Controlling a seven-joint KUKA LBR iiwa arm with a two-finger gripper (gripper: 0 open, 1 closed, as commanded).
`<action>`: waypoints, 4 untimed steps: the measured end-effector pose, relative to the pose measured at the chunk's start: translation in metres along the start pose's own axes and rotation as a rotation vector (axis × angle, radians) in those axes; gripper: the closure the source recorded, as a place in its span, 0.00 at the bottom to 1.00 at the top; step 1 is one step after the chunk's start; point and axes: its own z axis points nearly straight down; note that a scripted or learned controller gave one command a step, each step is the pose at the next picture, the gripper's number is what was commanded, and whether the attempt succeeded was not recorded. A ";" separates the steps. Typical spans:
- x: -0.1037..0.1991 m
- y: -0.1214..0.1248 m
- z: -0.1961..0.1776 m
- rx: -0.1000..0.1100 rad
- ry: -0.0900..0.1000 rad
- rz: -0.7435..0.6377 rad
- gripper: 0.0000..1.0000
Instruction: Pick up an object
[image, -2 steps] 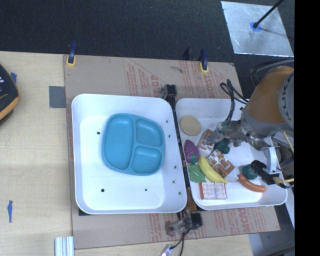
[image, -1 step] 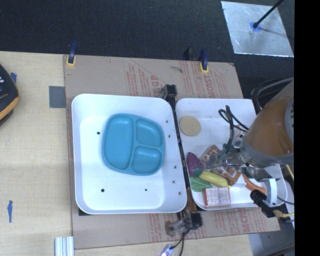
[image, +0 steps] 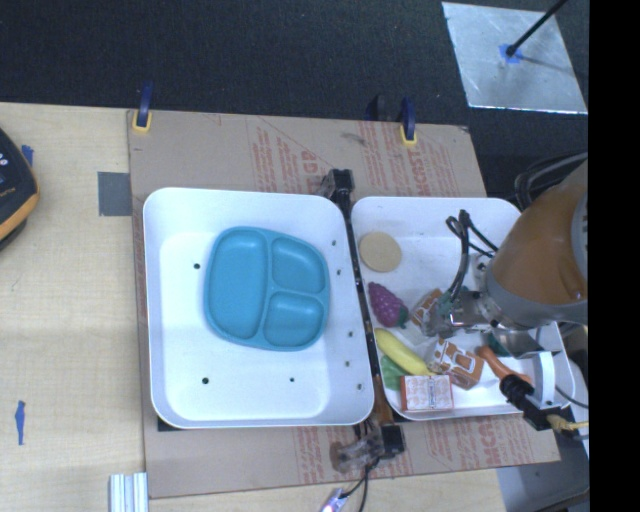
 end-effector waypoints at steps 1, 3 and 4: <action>-0.027 0.040 0.011 0.011 -0.008 0.007 1.00; -0.061 0.006 -0.088 0.046 0.000 0.009 0.00; -0.100 0.081 0.030 0.047 0.000 0.008 0.00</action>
